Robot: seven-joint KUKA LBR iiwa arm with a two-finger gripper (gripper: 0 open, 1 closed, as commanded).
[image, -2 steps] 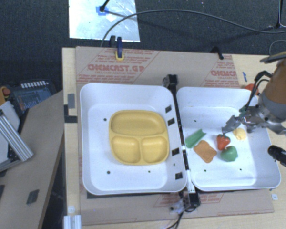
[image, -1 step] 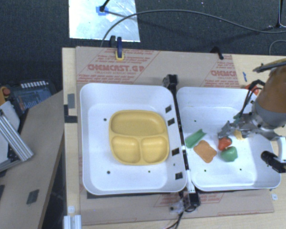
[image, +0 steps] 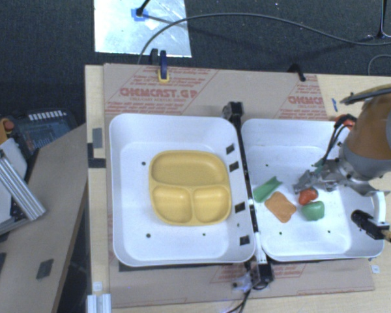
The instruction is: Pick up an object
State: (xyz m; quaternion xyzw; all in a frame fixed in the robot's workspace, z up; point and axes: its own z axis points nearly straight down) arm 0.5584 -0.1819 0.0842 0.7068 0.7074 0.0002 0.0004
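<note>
The claw (image: pixel 311 182) hangs low in the right bin (image: pixel 293 248); I can't tell its grip. A red piece (image: pixel 307 197) sits just below it, a green block (image: pixel 313 210) lower, an orange slice (image: pixel 280 207) lower-left.

Red print reading "CHEMCAST G P" runs across the brown protective sheet (image: pixel 182 87) lying under the two white bins, on the strip behind the left bin (image: pixel 127 175). The same red wording appears again at a slant on that sheet behind the right bin (image: pixel 293 135), where only part of it, roughly "CHEMC", can be made out. Fainter red lettering along the sheet's front edge is too small to read
</note>
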